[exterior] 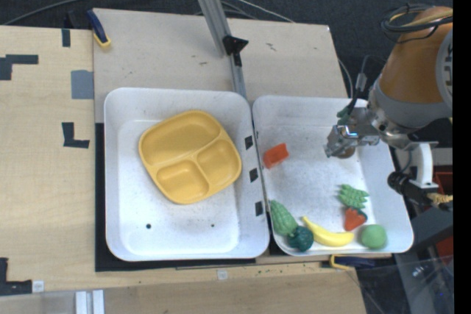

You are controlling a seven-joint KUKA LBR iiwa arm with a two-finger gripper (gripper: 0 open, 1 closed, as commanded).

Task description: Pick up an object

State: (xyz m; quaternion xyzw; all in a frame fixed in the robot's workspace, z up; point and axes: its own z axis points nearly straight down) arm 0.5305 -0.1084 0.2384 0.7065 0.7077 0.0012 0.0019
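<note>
Objects for picking lie in the right-hand shallow white bin [294, 110]: a small orange-red block [275, 154] near its left wall, toward the far half, and a cluster along the near edge. In that cluster, a green leafy toy vegetable [282, 216] sits by the near left corner, touching a dark teal round piece [299, 238] just beside it. A yellow plastic banana [327, 233] curves along the near wall, with a round light-green fruit [373, 236] at the near right corner. A red toy strawberry with a green leafy top [353, 206] lies just behind the banana and the green fruit.

The claw [341, 147] hangs over the right bin's far right part, well apart from the orange-red block and from the near cluster. Nothing shows between its fingers, but whether they stand wide or narrow I cannot tell from here. The grey arm with its orange band [416, 62] reaches in over the bin's right edge.

In the left-hand shallow white bin [118, 158] rests a yellow plastic plate with three compartments [190, 156], lying flat around the middle, toward the far side.
</note>
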